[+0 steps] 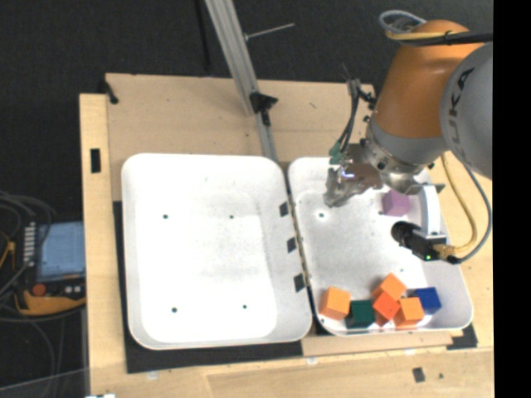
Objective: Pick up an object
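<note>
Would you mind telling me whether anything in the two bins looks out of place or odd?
Nothing looks damaged or spilled. The blocks are bunched at the near edge of the right bin: orange blocks, a green one and a blue one. A lone purple block sits apart, beside the tool.

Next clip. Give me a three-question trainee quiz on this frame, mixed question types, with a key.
1. True or false: the blocks lie in the right bin.
2. Which block sits apart from the cluster at the near edge? A) blue block B) purple block C) green block
3. Fill in: the gripper hangs over the ___ bin.

Key: 1 true. 2 B; the purple block lies alone near the arm's wrist, while the blue, green and orange blocks bunch together. 3 right.
</note>
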You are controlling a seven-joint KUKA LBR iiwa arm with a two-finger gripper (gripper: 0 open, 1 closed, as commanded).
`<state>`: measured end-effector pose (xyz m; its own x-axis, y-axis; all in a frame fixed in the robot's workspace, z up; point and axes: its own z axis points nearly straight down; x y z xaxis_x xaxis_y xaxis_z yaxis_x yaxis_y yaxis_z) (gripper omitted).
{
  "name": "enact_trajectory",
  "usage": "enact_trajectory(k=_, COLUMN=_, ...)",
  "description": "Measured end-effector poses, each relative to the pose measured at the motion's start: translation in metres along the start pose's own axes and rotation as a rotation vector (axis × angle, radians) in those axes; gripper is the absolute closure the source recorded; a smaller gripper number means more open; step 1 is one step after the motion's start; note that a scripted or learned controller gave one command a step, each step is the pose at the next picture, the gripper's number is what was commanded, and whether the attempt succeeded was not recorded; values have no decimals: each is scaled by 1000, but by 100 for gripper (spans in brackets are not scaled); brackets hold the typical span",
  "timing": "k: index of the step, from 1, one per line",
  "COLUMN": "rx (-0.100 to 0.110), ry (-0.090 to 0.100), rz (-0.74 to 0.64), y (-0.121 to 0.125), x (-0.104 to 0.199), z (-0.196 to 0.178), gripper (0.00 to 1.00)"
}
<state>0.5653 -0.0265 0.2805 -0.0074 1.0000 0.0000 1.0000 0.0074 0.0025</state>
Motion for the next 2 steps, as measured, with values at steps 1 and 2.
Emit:
enact_trajectory(k=1, rx=1, ry=-1, rz=2, y=9, x=47, z=1, gripper=100)
enact_trajectory(k=2, rx=0, ry=-1, rz=2, y=16, x=91, z=8, gripper=100)
